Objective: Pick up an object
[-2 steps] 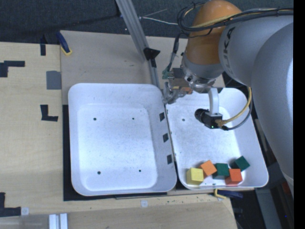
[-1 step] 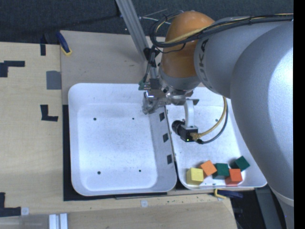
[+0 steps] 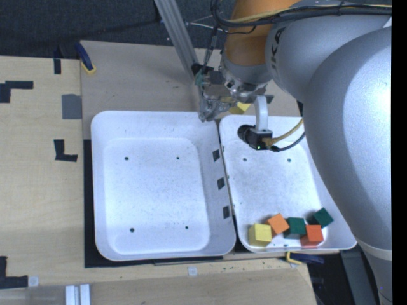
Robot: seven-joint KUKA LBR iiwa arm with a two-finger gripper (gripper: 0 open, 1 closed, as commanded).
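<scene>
Blocks sit bunched in the near corner of the right bin (image 3: 289, 170), close to the camera: a yellow block (image 3: 259, 234) at the left of the group, an orange block (image 3: 278, 223) just beside it, a dark green block (image 3: 296, 226) next, a red-orange block (image 3: 313, 234) touching the near rim, and a second green block (image 3: 323, 218) a little farther back. They lie packed close, some touching, while the rest of that bin's speckled floor stretches away from them.

Beside it, the left bin (image 3: 152, 183) shares a long edge with the right one, and small dark marks dot the strip where their rims meet. Both bins rest on the pale wooden worktop (image 3: 38, 170), which carries dark tape marks off to the left.

Farther back, the grey arm (image 3: 343, 75) sweeps in from the right, its orange band (image 3: 261, 18) high above the far rims. The end effector (image 3: 213, 110) hangs at the far end of the bins, near the corner where the two rims meet and well apart from the blocks; whether it is spread or closed cannot be made out. A small yellow piece (image 3: 240, 107) shows just beside it, and a black cable loops below the wrist over the right bin.
</scene>
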